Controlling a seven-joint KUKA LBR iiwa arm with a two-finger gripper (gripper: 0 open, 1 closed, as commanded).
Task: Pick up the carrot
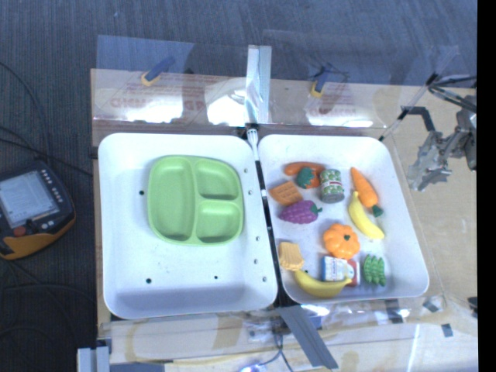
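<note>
— What did we see from the camera view above the bench?

— We saw two white bins side by side. The left bin (124, 285) held a green divided plate (195, 200), and the right bin (403, 200) held the toy food.

— And where did we find the carrot?

— The carrot (364, 187) lay in the right bin toward its far right side, slanted, its green end touching the upper tip of a yellow banana (364, 219). Just to its left stood a small can (332, 184).

— What else did we note there?

— We noted purple grapes (300, 212), a small orange pumpkin (342, 240), a green pea pod (373, 270), a second banana (319, 285) along the near wall and a small carton (338, 269) next to it.

— And the gripper?

— The gripper (435, 165) hung outside the right bin, beyond its right wall, well apart from the carrot. We could not tell whether it was released or clenched; we saw nothing grasped in it.
</note>
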